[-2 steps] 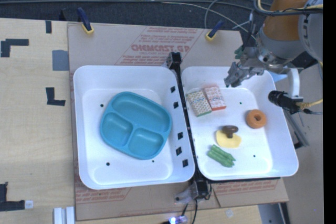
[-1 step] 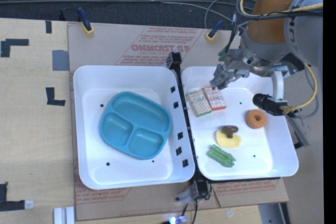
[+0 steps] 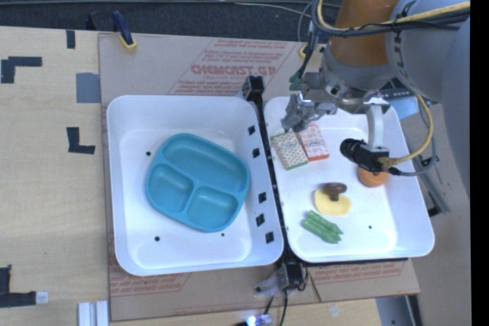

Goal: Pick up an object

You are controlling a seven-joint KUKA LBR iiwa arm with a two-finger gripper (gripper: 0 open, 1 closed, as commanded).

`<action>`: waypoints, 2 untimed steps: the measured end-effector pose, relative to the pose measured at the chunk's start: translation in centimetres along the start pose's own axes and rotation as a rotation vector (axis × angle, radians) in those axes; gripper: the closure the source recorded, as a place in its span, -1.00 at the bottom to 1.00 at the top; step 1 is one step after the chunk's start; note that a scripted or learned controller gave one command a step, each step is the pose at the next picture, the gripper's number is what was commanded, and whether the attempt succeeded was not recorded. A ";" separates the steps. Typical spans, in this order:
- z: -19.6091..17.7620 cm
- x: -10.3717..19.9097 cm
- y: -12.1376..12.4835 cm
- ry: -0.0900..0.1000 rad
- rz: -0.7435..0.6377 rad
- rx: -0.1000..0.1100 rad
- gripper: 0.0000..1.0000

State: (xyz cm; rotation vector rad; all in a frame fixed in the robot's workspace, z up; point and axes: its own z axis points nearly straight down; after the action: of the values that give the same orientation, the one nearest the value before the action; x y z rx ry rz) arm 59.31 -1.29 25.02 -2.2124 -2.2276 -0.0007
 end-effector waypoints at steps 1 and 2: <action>0.9 5.4 -2.4 -0.001 0.001 0.003 1.00; 2.6 10.9 -3.7 -0.001 0.000 0.003 1.00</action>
State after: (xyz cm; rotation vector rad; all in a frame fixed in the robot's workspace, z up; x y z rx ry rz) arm 55.54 9.55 22.49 -2.2119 -2.2264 0.0039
